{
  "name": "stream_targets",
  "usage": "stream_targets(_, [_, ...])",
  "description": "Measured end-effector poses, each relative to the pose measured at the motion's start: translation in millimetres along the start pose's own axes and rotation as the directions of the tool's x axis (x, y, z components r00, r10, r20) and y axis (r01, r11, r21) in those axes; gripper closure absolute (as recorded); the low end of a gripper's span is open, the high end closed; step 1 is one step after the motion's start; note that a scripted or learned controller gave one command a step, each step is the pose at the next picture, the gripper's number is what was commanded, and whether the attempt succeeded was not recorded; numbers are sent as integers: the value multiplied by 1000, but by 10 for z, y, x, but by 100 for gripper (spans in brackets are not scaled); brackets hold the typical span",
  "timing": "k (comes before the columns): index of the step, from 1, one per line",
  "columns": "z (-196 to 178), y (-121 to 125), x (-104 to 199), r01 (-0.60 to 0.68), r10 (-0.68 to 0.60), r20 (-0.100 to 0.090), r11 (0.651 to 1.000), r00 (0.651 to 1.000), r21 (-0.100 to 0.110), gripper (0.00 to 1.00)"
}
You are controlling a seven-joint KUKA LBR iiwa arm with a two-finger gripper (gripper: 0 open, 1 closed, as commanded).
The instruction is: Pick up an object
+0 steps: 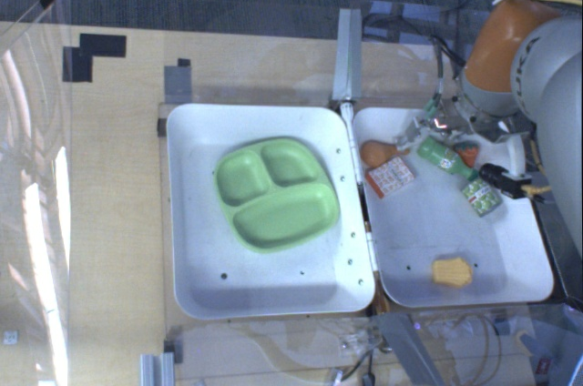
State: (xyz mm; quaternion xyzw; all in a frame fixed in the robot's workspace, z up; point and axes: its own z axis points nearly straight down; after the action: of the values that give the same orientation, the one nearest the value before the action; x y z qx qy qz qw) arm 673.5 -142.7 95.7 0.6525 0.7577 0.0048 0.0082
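In the right bin (pixel 510 284) lie several small things. An orange-brown round thing (pixel 375 153) rests by the left wall, with a red-and-white card (pixel 392 178) beside it. Further right are a green bottle-like item (pixel 438 157), a small red piece (pixel 467 154) and a green packet (pixel 481 196). A yellow-orange chunk (pixel 451 271) sits alone near the front. My gripper (pixel 426 129) is low at the bin's back edge, just above and left of the green item. I see nothing held in it.
The left bin (pixel 191 284) holds a green divided plate (pixel 276 193). A metal divider (pixel 347 66) stands between the bins at the back. The grey arm with its orange band (pixel 506 38) fills the upper right over the right bin.
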Motion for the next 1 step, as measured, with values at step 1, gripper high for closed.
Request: stream_targets(1, [-147, 40, 20, 7, -7, 1, 1000, 1000, -9, 100])
